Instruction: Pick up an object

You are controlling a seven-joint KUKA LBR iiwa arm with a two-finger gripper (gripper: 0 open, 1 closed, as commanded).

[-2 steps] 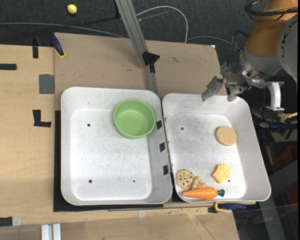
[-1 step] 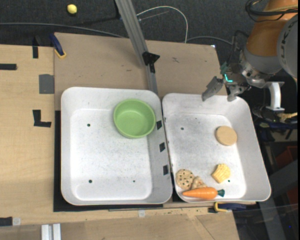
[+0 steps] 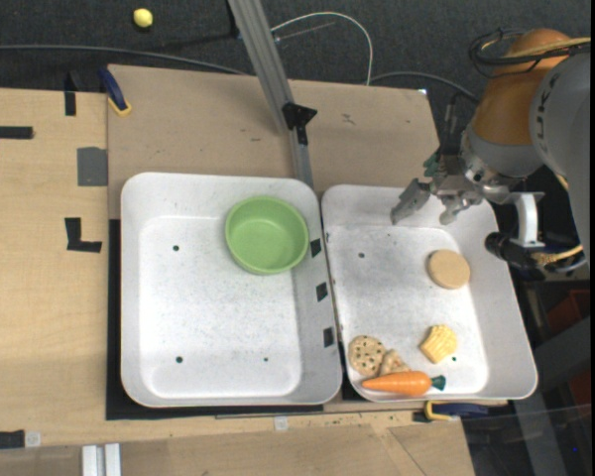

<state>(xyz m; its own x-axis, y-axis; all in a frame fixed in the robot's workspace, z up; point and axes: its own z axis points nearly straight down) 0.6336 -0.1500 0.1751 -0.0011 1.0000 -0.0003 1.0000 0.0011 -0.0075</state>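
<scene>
Down in the right bin (image 3: 496, 296) sits a round tan biscuit-like disc (image 3: 448, 269), lying flat on the white floor, toward the bin's right side. Up and to its left hovers the gripper (image 3: 434, 204), over the bin's far edge, and its fingers (image 3: 410, 204) are spread apart with nothing between them, touching nothing that can be seen. So the disc lies below and slightly right of the fingers, apart from them, with bare bin floor in between. Further toward the near end of the same bin, a yellow wedge-like piece (image 3: 437, 343) rests near the middle, a speckled cookie (image 3: 365, 352) lies to its left, and an orange carrot (image 3: 405, 384) with a green tip stretches along the near wall, just beside the cookie. Over in the left bin (image 3: 159, 296), a green bowl (image 3: 267, 234) stands upright in the far right corner. Both bins sit side by side on the counter (image 3: 40, 266), and the grey arm with its orange band (image 3: 511, 97) comes in from the right.
</scene>
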